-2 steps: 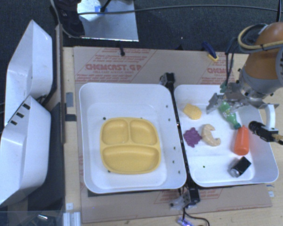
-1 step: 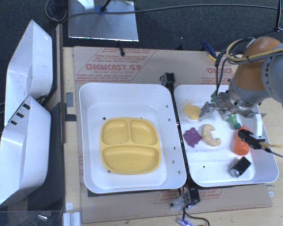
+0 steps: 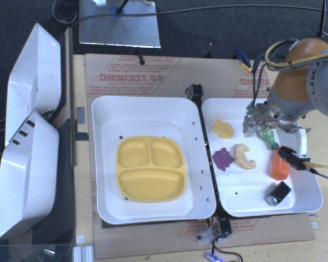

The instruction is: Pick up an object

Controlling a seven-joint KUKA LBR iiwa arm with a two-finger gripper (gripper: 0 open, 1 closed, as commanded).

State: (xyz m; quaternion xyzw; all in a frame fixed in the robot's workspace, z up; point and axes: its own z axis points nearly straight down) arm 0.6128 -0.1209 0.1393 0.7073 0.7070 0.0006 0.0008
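Below, itemised from left to right.

Left bin (image 3: pixel 153 105): white, shallow, holding one yellow divided tray (image 3: pixel 151 168) with three compartments, two small at the far side and one long at the near side. Lying flat, near the bin's middle, well apart from the walls.

Right bin (image 3: pixel 303 201): white, shallow, touching the left bin along a black clamped seam. Contents as follows.
- Yellow ridged piece (image 3: pixel 223 129), far-left part of the bin, apart from the rest.
- Purple lumpy piece (image 3: pixel 222 158), near the left wall, just beside the cream item.
- Cream curved piece (image 3: pixel 244 156), centre of the bin, arched, open side facing the near wall.
- Green item (image 3: pixel 270 137), far-right part, partly hidden under the gripper; shape hard to tell.
- Orange item (image 3: pixel 279 166), right side, upright or slightly tilted, partly crossed by a black cable fitting.
- Black block (image 3: pixel 278 192), near-right corner, tilted, with a pale end.

Arm (image 3: pixel 303 81): grey with orange band, reaching in from the right, wrist above the far-right part of the right bin.

Gripper (image 3: pixel 258 125): low over the bin, between the yellow ridged piece and the green item. Finger spread: cannot tell; nothing visibly between them.

Bench: brown board with red lettering beneath both bins.
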